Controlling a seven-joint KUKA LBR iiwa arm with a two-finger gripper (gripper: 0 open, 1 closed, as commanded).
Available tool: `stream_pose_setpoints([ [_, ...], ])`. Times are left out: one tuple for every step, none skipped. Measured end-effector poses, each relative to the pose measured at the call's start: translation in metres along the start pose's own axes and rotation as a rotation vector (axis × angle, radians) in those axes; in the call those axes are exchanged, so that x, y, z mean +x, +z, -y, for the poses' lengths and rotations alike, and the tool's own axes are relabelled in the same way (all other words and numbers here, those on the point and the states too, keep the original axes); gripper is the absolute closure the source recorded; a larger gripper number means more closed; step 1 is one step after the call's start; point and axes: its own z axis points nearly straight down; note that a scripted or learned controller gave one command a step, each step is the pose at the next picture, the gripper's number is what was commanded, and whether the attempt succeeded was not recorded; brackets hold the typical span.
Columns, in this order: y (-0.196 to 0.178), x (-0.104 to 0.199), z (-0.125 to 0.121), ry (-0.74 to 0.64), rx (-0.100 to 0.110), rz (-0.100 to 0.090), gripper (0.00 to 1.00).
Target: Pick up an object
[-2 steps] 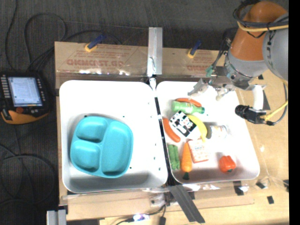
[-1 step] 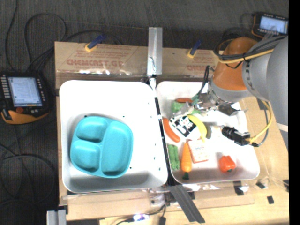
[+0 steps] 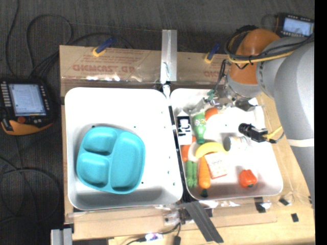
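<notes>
Behind gripper point(image 3: 220, 99) — half-hidden carrot point(image 3: 210, 114)

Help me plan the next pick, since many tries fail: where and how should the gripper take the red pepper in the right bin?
Probably from straight above, closing across the middle of the red pepper. It is small and rounded, and it sits apart on the bare floor of the right bin, away from the carrot and banana cluster, so the fingers have room on either side.
</notes>
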Motion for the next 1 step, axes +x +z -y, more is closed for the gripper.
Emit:
stream_pose_setpoints([
  [-0.0094,0.0022,-0.0009,-0.001,0.001,-0.004,1.0],
])
